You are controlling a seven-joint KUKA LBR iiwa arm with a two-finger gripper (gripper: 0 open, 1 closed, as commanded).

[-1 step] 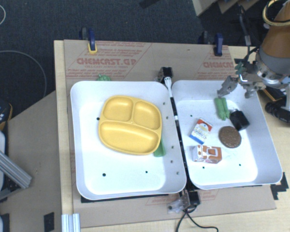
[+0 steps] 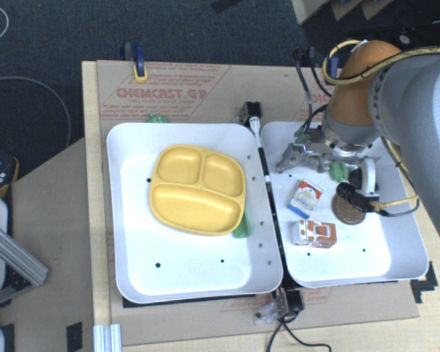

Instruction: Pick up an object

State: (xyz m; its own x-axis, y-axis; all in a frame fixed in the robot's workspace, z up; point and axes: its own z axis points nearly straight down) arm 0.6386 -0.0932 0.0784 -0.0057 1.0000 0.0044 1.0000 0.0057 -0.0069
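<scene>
Hidden: a green piece (image 2: 339,171) lies half under the tool, right of the yellow plate, too covered to name. A green scrap (image 2: 240,228) pokes out from under the plate's lower right rim.
Hard to make out: the print on both packets is blurred. A brown round thing (image 2: 350,211), farther right of the plate than the packets, is partly overlapped by the robot's own gear.
Arm (image 2: 414,116): grey and bulky, reaching in from the right of the plate, with its orange band (image 2: 359,79) above a wrist bent down over the right bin (image 2: 396,259).
Tool (image 2: 308,155): pale metal, low over that bin, right of the plate's upper edge. Released or clenched, I cannot tell.
Small packet (image 2: 304,198): white with red and blue, tilted, right of the plate across the bin walls.
Flat packet (image 2: 314,233): orange and white, right of the plate's lower edge, close to the small packet.
Yellow plate (image 2: 198,189): glossy, rounded, three compartments, flat in the left bin (image 2: 132,255).
Bins: shallow, white, smooth, round-cornered, side by side on a brown board tabletop (image 2: 227,97).
</scene>
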